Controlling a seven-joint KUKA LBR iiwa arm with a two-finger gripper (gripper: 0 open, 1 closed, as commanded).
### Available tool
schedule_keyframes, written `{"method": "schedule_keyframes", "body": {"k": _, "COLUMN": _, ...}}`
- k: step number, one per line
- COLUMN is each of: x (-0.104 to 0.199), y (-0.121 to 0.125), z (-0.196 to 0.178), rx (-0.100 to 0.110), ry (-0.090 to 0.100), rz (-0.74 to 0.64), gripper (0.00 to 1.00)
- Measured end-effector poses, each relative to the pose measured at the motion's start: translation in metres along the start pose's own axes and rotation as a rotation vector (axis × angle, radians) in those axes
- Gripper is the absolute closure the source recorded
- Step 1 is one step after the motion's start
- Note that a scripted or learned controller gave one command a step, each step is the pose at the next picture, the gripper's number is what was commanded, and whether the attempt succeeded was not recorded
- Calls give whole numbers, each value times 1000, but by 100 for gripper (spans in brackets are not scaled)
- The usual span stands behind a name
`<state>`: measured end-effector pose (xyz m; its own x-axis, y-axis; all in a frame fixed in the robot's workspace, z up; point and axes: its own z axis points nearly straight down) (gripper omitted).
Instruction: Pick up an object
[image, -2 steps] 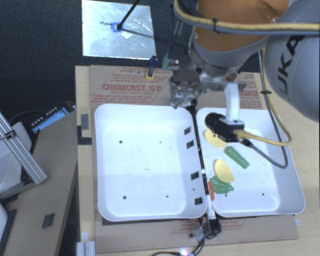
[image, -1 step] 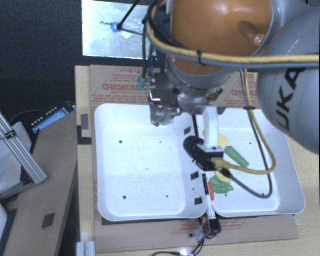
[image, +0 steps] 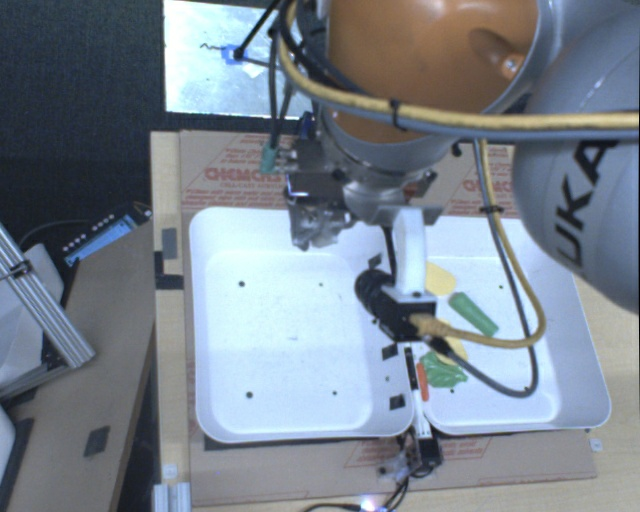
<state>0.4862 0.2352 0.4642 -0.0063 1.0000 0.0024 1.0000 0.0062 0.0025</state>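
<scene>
My gripper (image: 318, 228) hangs over the far edge of the left bin (image: 270, 330), under the big orange-banded wrist. I see nothing held by it. The loose objects lie in the right bin (image: 560, 390): a yellow flat piece (image: 441, 278), a green oblong piece (image: 473, 314), and a green item with an orange strip (image: 441, 373) near the front. A second yellow bit (image: 452, 346) peeks out beneath a cable. The arm hides the far part of the right bin.
A black cable connector (image: 385, 300) and a yellow-tipped cable (image: 500, 340) dangle over the divider between the bins. Cardboard (image: 230, 170) lies beneath both bins. A metal frame (image: 40, 310) stands at the left.
</scene>
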Motion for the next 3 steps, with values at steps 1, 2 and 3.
{"method": "schedule_keyframes", "body": {"k": 1, "x": -1, "y": 0, "z": -25, "rx": -1, "ry": 0, "rz": 0, "gripper": 100}}
{"method": "schedule_keyframes", "body": {"k": 2, "x": -1, "y": 0, "z": -49, "rx": -1, "ry": 0, "rz": -1, "gripper": 100}}
{"method": "schedule_keyframes", "body": {"k": 3, "x": -1, "y": 0, "z": -72, "rx": -1, "ry": 0, "rz": -1, "gripper": 100}}
